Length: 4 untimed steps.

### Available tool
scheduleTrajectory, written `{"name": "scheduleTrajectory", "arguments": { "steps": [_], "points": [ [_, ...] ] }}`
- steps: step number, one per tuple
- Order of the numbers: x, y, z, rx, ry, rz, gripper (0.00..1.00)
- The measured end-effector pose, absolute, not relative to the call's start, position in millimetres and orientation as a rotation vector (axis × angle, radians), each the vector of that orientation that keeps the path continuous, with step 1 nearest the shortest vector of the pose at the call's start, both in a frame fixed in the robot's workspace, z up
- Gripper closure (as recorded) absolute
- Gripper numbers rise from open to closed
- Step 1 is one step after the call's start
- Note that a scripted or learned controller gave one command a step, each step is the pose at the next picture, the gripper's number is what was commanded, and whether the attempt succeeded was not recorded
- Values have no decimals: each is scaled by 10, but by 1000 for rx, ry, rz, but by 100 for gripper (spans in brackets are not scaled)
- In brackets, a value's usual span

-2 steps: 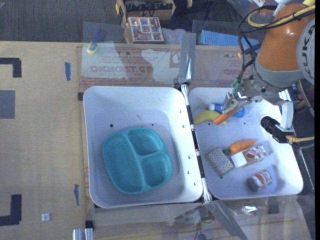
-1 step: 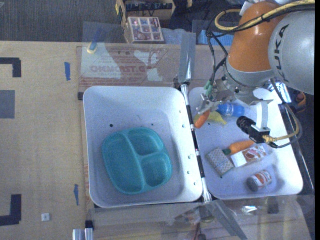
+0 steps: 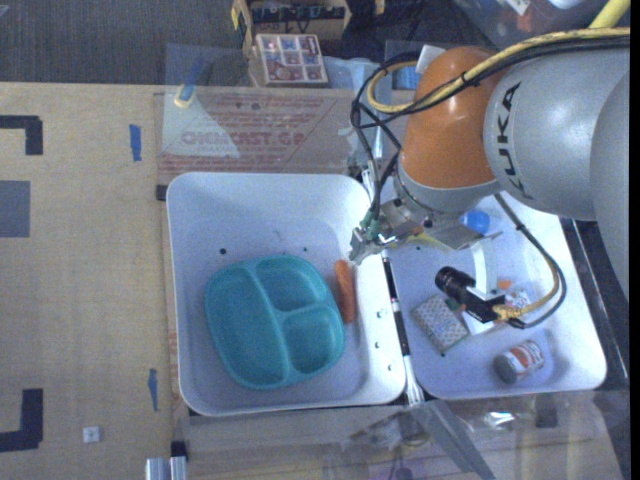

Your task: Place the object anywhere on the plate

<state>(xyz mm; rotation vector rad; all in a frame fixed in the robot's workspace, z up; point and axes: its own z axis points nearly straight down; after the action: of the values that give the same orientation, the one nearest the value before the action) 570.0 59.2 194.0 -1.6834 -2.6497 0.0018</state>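
— Carrot (image 3: 345,290): lying in the left bin (image 3: 200,208), just beside the teal plate (image 3: 273,318) at its 3 o'clock edge, not on it.

— Jaws (image 3: 366,240): at carrot's 12 o'clock, above it; apart or together, cannot tell.

— Still the pickup step, probably. Next: descend, clamp, shift toward 9 o'clock.

Grey arm (image 3: 560,118), orange band, black cables

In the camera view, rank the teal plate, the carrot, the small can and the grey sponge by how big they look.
1. Teal divided plate, by far the largest.
2. Orange carrot, long and thin, lying beside the plate's right edge.
3. Grey sponge and small can in the right bin look about alike, so I won't rank them.
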Motion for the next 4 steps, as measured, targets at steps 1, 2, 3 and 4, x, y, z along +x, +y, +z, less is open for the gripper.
{"name": "scheduleTrajectory", "arguments": {
  "steps": [1, 2, 3, 4],
  "points": [
    [5698, 1157, 1872, -2012, -2415, -2, 100],
    [5422, 1640, 1649, -1865, -2525, 3, 100],
    [5446, 1911, 1925, -2278, -2166, -1, 100],
    [5754, 2065, 2201, -2555, -1829, 2, 100]
  ]
}}
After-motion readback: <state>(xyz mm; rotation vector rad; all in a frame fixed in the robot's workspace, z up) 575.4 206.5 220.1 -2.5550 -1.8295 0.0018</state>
